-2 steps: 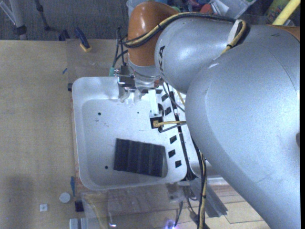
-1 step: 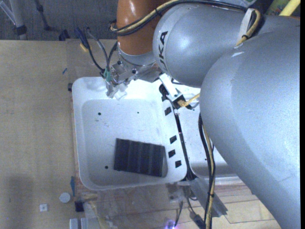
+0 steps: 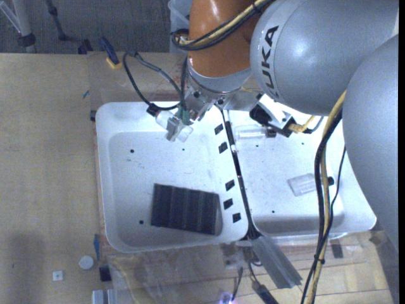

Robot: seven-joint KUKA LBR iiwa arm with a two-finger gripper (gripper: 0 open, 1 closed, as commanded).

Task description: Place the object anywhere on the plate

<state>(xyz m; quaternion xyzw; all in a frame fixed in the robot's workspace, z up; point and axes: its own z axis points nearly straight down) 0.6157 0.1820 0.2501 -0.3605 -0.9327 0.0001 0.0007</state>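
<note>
A dark, ridged rectangular plate (image 3: 185,209) lies flat near the front of the left bin (image 3: 107,189). My gripper (image 3: 178,126) hangs over the back part of that bin, well behind the plate and above the floor. A small greenish bit shows at its tip; I cannot tell whether it is a held thing. A small clear block (image 3: 301,183) lies on the floor of the right bin (image 3: 354,217). Another clear piece (image 3: 248,132) rests near that bin's back left corner.
The arm's large grey and orange body (image 3: 278,37) covers the back of both bins. Cables (image 3: 326,189) hang across the right bin. The divider between the bins (image 3: 237,176) carries black markers. Small loose parts (image 3: 85,262) lie on the bench at the front left.
</note>
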